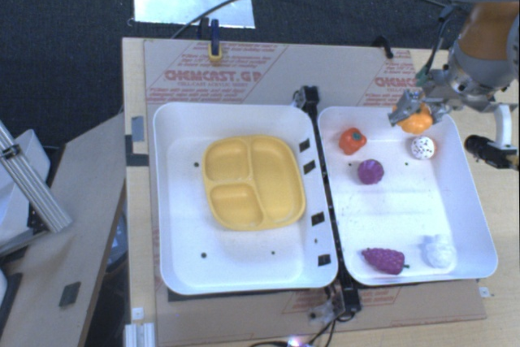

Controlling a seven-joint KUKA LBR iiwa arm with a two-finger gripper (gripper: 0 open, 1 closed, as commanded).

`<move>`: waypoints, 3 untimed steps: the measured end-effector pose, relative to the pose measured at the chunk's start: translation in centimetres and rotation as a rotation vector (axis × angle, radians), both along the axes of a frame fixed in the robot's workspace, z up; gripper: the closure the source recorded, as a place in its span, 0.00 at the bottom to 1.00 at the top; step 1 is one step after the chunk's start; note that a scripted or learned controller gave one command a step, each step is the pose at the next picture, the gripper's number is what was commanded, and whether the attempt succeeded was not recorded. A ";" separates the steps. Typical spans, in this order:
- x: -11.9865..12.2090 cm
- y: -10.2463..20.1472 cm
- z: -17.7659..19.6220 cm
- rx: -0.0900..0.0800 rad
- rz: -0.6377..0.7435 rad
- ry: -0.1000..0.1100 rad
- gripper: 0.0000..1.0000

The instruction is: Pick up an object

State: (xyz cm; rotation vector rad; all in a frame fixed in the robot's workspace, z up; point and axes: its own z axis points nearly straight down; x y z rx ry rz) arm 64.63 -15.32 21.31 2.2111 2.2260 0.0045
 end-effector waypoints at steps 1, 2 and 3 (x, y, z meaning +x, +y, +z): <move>-1.1 5.2 -0.8 0.002 0.001 0.005 1.00; -2.4 11.1 0.3 0.003 0.002 0.005 1.00; -3.9 16.9 -0.2 0.003 0.003 0.006 1.00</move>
